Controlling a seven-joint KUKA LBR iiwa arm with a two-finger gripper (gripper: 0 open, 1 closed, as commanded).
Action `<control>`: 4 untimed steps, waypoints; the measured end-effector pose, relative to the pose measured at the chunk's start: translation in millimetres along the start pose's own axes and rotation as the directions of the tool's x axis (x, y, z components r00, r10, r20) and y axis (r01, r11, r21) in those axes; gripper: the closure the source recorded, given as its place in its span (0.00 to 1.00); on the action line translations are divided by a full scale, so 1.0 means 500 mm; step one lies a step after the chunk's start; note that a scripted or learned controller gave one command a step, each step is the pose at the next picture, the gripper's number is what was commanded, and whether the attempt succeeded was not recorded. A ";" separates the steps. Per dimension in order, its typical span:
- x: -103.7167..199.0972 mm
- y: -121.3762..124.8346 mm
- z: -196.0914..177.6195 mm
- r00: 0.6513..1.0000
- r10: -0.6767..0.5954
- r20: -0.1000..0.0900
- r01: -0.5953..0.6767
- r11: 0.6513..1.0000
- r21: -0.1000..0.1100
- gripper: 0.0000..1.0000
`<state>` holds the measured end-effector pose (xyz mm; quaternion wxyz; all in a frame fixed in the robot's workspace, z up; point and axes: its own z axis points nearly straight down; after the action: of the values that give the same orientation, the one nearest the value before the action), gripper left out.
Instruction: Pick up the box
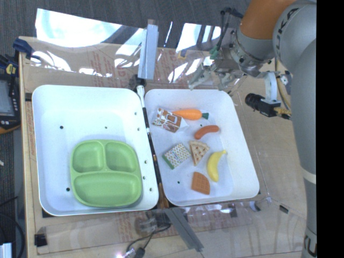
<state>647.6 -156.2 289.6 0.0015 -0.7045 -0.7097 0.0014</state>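
One box (167, 120) at the right bin's (244, 160) far left, beside one carrot (188, 114), one sausage (207, 131), one banana (215, 165), end effector (215, 78) above the far rim, fingers spread, holding nothing, one green plate (106, 173) in the left bin (54, 117).

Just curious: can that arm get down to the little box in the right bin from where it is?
Probably yes. The box lies uncovered, nothing on top. The carrot lies close beside it, which may crowd the gripper.
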 end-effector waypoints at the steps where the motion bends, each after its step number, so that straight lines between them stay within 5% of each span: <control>1: 0.034 -0.156 0.348 0.993 0.117 0.000 -0.117 0.993 0.004 0.00; 2: 0.087 -0.248 0.386 0.999 -0.037 0.010 0.037 0.999 -0.019 0.00; 3: 0.089 -0.247 0.366 0.999 -0.046 0.010 0.046 0.999 -0.017 1.00; 4: 0.089 -0.247 0.366 0.999 -0.046 0.011 0.046 0.999 -0.017 0.00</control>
<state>522.9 -112.6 107.1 -0.0083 -0.6878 -0.7258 -0.0013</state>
